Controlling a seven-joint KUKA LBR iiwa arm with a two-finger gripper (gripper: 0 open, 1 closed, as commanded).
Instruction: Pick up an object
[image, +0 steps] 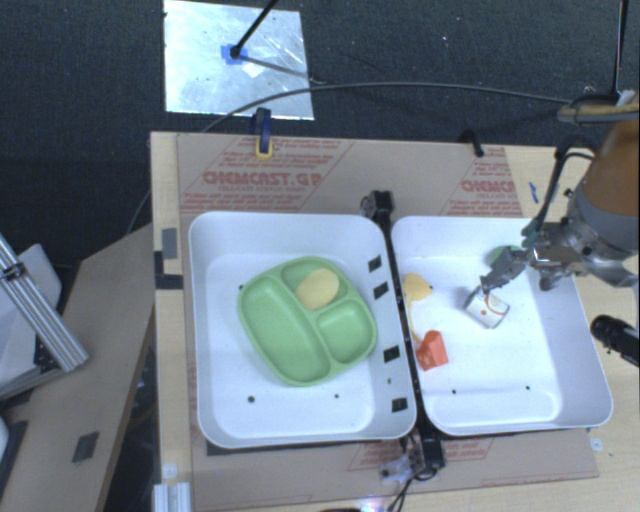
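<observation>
Hovering gripper (497, 272) (grip unreadable) over right bin's white can (486, 307): you risk it rolling off-centre.

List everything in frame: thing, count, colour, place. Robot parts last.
bins: 2, white, side by side on the bench
plate: 1, green, three sections, in the left bin
lemon: 1, yellow, in the plate's upper section
yellow piece: 1, yellow, right bin, at its left wall
orange piece: 1, orange-red, right bin, lower left, below the yellow piece
small block: 1, white and grey, right bin, middle, under the jaws
board: 1, brown with red print, under both bins
clamp: 1, blue and yellow, board's far edge
foil sheet: 1, silver, on the dark floor beyond the board
arm: 1, grey, orange band, from the right
gripper: 1, grey, over the small block
</observation>
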